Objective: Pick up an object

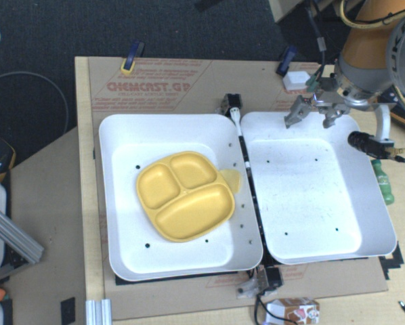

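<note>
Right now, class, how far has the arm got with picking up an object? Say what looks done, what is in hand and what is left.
Done: nothing visible; the yellow divided plate lies flat in the left bin. In hand: nothing; the gripper hangs open above the right bin's far edge, with nothing between its fingers. Left: the whole pick, meaning reaching across, closing on the plate and lifting.

A yellow divided plate (184,195) with three compartments lies flat and face up in the left white bin (114,147), slightly rotated, near the bin's middle and toward its right wall.
</note>
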You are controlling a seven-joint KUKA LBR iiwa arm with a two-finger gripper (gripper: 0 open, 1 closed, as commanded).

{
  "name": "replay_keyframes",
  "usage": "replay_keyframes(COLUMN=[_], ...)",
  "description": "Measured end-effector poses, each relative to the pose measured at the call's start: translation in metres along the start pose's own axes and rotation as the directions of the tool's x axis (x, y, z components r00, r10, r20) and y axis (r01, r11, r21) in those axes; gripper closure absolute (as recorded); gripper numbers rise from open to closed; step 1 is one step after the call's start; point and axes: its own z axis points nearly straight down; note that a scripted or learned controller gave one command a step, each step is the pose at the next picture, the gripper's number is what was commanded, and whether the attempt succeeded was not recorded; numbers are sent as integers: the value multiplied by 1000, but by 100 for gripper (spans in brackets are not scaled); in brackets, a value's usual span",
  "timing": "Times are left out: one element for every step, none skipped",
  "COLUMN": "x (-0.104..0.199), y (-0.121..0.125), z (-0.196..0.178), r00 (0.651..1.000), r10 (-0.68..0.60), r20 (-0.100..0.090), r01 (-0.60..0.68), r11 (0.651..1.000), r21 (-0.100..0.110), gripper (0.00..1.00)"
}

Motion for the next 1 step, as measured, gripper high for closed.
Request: replay_keyframes(x=[65], y=[-24], z=[-85], r00=[1000], r10=[-6], r20=[0], r01=[6], r11=[1000], r21=[-8], gripper=[0])
